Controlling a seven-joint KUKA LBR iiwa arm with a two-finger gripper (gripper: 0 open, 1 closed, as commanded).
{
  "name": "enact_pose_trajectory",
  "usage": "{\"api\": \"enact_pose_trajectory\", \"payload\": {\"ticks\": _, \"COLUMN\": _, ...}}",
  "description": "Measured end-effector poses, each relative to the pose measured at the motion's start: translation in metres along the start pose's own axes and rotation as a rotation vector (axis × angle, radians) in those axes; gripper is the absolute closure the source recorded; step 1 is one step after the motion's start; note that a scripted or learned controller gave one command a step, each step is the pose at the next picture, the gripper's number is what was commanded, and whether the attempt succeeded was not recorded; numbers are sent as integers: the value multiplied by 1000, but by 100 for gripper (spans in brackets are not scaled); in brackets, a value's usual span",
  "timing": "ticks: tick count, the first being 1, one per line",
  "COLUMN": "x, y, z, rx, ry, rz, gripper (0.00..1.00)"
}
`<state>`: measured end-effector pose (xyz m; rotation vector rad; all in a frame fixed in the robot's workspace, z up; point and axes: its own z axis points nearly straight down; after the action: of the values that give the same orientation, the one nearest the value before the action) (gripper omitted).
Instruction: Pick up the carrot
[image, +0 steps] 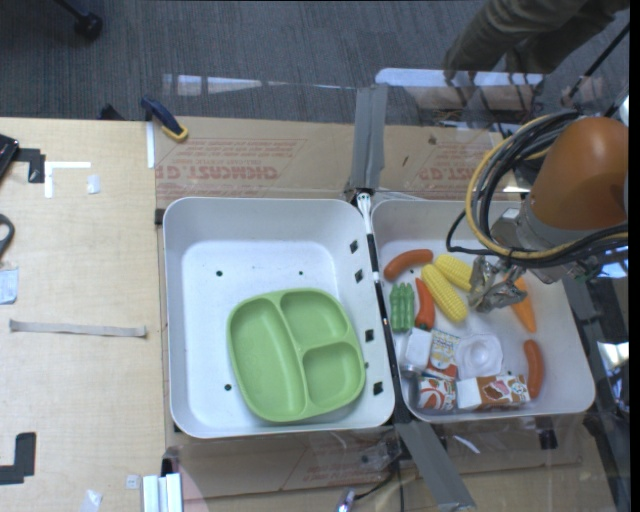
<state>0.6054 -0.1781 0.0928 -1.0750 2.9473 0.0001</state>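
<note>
The carrot (524, 312) is a short orange piece lying in the right bin (570, 398), near its right wall. My gripper (489, 291) hangs low over the bin just left of the carrot, at its upper end, between the carrot and a yellow corn cob (447, 290). The gripper's dark body covers part of the carrot's upper end. I cannot make out whether it touches the carrot.
The right bin also holds a second corn cob (455, 268), two red sausages (408, 262) (534, 368), a red pepper (424, 303), a green vegetable (402, 306) and some packets (470, 390). A green divided plate (297, 352) lies in the left bin (200, 300).
</note>
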Motion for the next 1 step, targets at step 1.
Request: {"api": "enact_pose_trajectory", "payload": {"ticks": 1, "x": 0, "y": 0, "z": 0, "rx": 0, "ry": 0, "rz": 0, "gripper": 0}}
